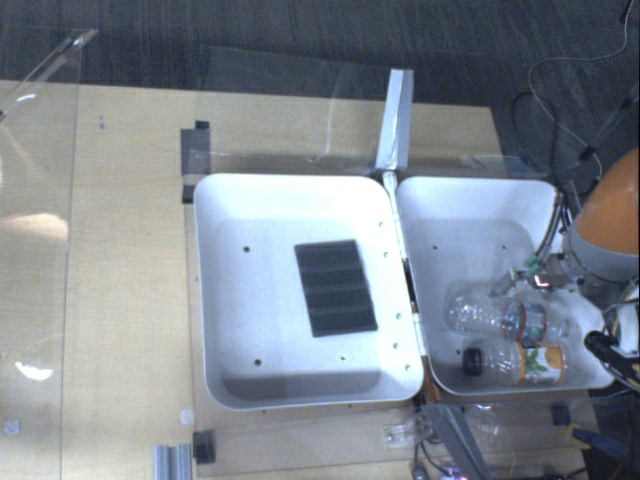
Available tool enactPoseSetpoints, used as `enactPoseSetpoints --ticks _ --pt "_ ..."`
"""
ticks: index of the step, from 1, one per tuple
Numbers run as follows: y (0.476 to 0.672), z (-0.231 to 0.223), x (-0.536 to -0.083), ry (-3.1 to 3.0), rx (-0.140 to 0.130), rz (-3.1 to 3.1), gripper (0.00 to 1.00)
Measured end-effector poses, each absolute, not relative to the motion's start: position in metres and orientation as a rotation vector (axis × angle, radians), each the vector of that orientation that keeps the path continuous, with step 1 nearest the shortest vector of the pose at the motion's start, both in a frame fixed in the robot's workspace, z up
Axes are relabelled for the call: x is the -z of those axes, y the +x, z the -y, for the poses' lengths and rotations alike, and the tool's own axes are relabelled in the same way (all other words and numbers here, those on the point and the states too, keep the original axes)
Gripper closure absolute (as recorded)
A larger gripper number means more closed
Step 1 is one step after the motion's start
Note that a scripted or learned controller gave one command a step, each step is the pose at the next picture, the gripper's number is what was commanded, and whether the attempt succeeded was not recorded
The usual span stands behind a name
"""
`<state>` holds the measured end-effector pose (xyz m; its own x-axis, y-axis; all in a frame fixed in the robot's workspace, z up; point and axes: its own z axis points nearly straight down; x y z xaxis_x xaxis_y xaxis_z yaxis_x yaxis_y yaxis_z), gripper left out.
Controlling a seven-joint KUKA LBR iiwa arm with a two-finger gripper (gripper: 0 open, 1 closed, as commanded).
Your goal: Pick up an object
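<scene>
A black ridged rectangular pad (336, 287) lies flat near the middle of the left bin (230, 228). In the right bin (450, 218), a clear plastic bottle (490, 314) lies on its side. Just in front of it lies a second bottle (515, 361), with a black cap and an orange and green label. The arm's orange band (612, 216) shows at the right edge. My gripper (532, 273) hangs low over the right bin, just above and behind the clear bottle. I see nothing held in it.
A grey upright post (395, 118) stands behind the seam between the bins. Clear plastic sheets (60, 168) cover the wooden bench at the left. Cables (570, 118) hang at the back right. Black clamps (195, 153) sit at the left bin's corners.
</scene>
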<state>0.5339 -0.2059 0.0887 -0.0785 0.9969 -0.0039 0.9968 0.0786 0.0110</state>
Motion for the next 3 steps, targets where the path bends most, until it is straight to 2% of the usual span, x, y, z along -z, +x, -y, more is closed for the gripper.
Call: enactPoseSetpoints --ticks 1,2,3 --pt "0.492 0.195 -0.090 1.967 -0.012 -2.430 0.00" --pt "0.493 0.141 -0.090 1.775 -0.010 -2.567 0.00" --pt "0.555 0.126 -0.089 2.058 -0.012 -2.360 0.00"
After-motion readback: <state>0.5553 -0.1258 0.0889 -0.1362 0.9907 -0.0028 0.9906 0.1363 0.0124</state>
